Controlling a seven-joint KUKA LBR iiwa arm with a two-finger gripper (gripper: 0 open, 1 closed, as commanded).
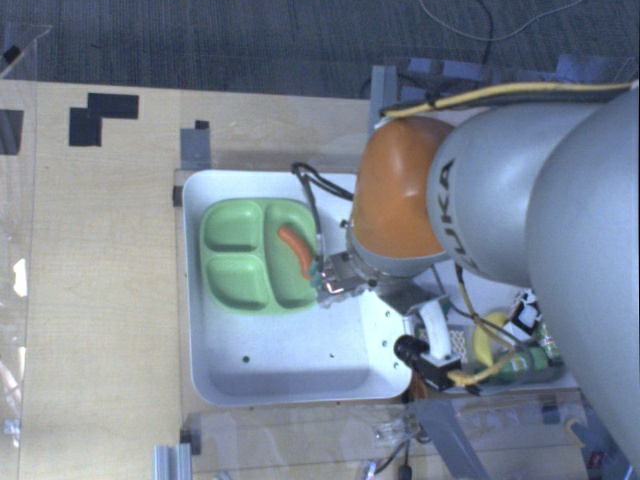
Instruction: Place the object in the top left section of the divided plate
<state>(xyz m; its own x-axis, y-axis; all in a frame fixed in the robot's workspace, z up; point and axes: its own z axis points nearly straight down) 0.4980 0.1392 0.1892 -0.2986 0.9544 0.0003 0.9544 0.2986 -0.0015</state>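
**Arm over the green plate, orange piece lying in the right-hand section**

Pale wood bench (100,298) fills the left of the shot, dark carpet behind it and black tape marks (100,116) near the far corner. On the bench sits the left white bin (290,373), and inside it, toward the back, the green divided plate (255,253). Two small sections stack on its left side, one long section runs down its right.

And there's the object: an orange, carrot-like piece (294,248), lying at a slant in that long right-hand section, not in either of the left ones.

Big grey arm (540,208) sweeping in from the right, orange band (395,193) sitting right above the bin's far edge. The gripper (330,280) is down at the plate's right rim, just beside the lower end of the orange piece. Fingers? Too small and cluttered to call, open or closed, I cannot tell.

Over in the right bin, tucked under the arm, a yellow item (487,336) and a green bottle-like thing (520,363).
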